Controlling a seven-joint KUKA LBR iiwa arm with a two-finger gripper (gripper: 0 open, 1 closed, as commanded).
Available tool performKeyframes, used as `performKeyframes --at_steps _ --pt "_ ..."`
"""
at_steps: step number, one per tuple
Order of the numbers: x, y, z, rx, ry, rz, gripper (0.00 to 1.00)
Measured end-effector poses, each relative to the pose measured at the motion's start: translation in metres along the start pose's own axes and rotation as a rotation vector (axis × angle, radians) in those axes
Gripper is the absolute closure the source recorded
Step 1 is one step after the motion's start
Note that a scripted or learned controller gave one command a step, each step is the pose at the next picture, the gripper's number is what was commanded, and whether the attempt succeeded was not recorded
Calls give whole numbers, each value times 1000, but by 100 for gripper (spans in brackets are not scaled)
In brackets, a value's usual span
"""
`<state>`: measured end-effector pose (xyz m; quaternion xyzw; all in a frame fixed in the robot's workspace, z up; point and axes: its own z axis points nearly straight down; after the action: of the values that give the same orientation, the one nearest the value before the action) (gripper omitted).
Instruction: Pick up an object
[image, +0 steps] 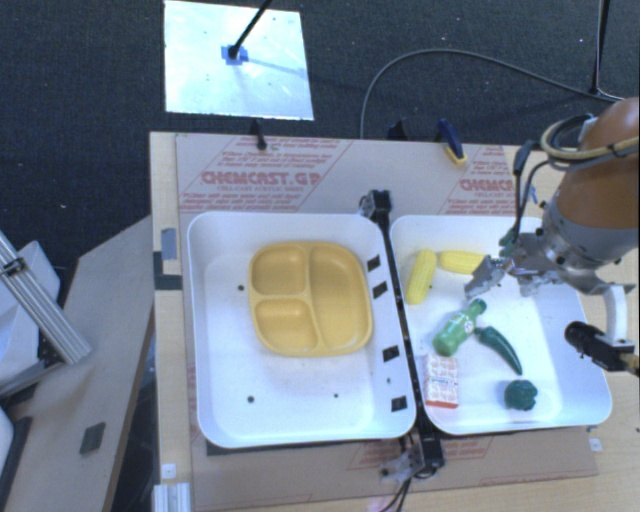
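Note:
In the right bin (575, 330) lie a yellow corn cob (421, 277), a yellow banana-like piece (460, 262), a green bottle (457, 331), a dark green pepper (500, 348), a green broccoli (520, 394) and a red-and-white carton (442, 381). My gripper (505, 280) hangs over the bin's upper middle, just right of the yellow piece and above the bottle's cap. It is open and nothing sits between its fingers. The arm's orange band (600, 180) rises behind it.
The left bin (215, 330) holds a yellow divided plate (308, 298). A black hinge strip (392, 310) separates the bins. A cable loops over the board behind the bins, and a grey rail (40, 320) stands at far left.

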<state>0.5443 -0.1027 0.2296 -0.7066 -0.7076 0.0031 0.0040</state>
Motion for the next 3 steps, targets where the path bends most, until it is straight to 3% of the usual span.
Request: performKeyframes --at_steps 1,3 --pt "0 2 -6 -12 -2 -2 0" --pt "10 8 117 -7 0 1 0"
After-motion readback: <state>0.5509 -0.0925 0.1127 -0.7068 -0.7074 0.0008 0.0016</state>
